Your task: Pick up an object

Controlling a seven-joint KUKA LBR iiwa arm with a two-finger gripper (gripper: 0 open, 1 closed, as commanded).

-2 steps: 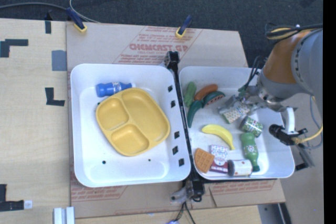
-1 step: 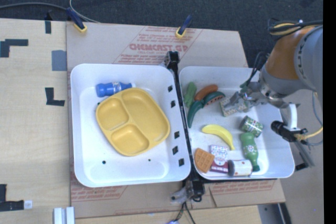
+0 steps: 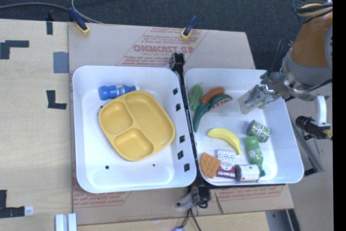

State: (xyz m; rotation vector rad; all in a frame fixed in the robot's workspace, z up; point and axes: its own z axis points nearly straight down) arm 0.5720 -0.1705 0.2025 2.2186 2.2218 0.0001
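Note:
My gripper hangs over the upper right part of the right bin, reaching in from the right. Its grey fingers point left and down, with nothing seen between them. Below it lie a small green can, a yellow banana and a green bottle. To its left sit an orange sausage, a green cucumber and a dark green pepper. Along the front edge of the bin lie a waffle, a small white carton and a red and white can.
The left bin holds a yellow divided plate and a blue bottle at its back. A black clip divider joins the two bins. Cardboard lies under both, with yellow clamps at the back edge.

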